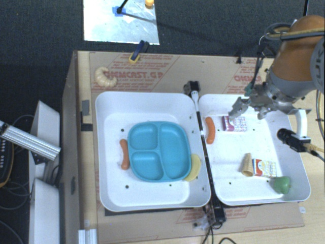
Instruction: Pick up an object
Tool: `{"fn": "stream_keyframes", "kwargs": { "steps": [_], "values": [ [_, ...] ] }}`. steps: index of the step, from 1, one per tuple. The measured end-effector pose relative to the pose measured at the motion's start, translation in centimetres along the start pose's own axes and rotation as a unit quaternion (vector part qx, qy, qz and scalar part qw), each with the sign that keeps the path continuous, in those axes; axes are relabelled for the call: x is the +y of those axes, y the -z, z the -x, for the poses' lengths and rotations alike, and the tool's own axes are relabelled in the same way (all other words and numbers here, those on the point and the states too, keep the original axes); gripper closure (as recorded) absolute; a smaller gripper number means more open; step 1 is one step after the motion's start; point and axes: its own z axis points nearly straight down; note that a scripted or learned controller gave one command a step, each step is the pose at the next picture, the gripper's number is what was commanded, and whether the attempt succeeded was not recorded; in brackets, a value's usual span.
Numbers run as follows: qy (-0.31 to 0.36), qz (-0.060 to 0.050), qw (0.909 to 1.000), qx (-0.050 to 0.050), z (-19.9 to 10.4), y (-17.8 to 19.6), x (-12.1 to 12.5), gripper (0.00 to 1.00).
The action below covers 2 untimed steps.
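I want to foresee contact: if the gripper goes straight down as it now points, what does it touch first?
Probably the small pink-and-white packet in the right bin: the gripper hangs just above its upper edge. Depth is unclear from this slanted view, so it could land on the bin floor beside it.

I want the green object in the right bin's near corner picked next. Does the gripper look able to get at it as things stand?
Probably yes. The green object lies uncovered from above, though it sits against the right bin wall beside the small carton, which may crowd the gripper.
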Motion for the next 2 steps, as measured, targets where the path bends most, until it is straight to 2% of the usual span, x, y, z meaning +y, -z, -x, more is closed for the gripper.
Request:
{"fn": "stream_keyframes", "kwargs": {
  "steps": [1,2],
  "values": [
    [-0.001,-0.001,1.0,0.0,3.6,-11.4,-4.7,0.0],
    [-0.001,0.0,1.0,0.0,5.3,-14.7,-7.3,0.0]
  ]
}}
